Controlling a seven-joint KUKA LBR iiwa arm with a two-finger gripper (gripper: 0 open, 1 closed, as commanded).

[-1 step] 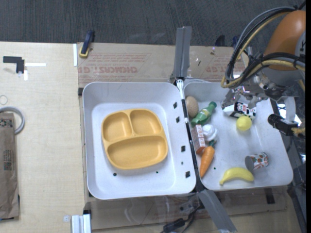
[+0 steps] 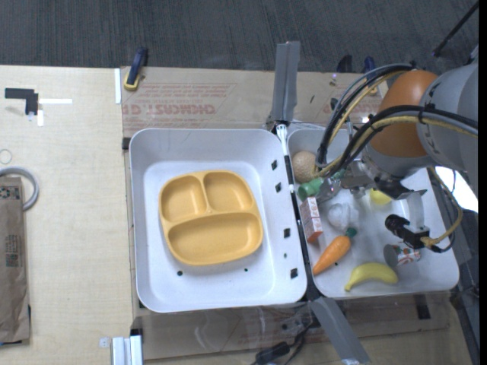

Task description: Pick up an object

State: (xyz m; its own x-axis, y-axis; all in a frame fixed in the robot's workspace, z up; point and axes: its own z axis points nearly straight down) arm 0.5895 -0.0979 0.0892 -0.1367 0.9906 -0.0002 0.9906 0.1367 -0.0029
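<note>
We see two white bins side by side on the bench. The left bin (image 2: 148,226) holds a yellow divided plate (image 2: 211,217), which lies flat near the bin's middle with its three compartments facing up. The right bin (image 2: 445,276) holds a group of small objects.

Objects in the right bin, from its left wall outward:
- A brown rounded object (image 2: 304,164), possibly a potato, lies at the upper left, close to the divider between the bins.
- A green item (image 2: 309,188) lies just below it, partly under the cables.
- A small red and white box (image 2: 313,220) lies along the left wall.
- A carrot (image 2: 332,254) lies tilted, its green end pointing up and right, its tip down and left.
- A crumpled white object (image 2: 342,216) lies just above the carrot's green end.
- A banana (image 2: 371,274) lies near the front edge, to the right of the carrot and apart from it.
- A small can (image 2: 402,255) lies just right of the banana's upper end.
- A small yellow object (image 2: 380,198) lies near the arm's wrist.

The arm (image 2: 449,120) reaches in from the right, with its orange band above the wrist. Black and yellow cables (image 2: 351,112) loop over the upper part of the right bin. The gripper (image 2: 358,182) sits low over the middle of the right bin, above the white object and the green item. We cannot tell how the pincer stands, as the wrist and cables hide it. We see no object between its tips
</note>
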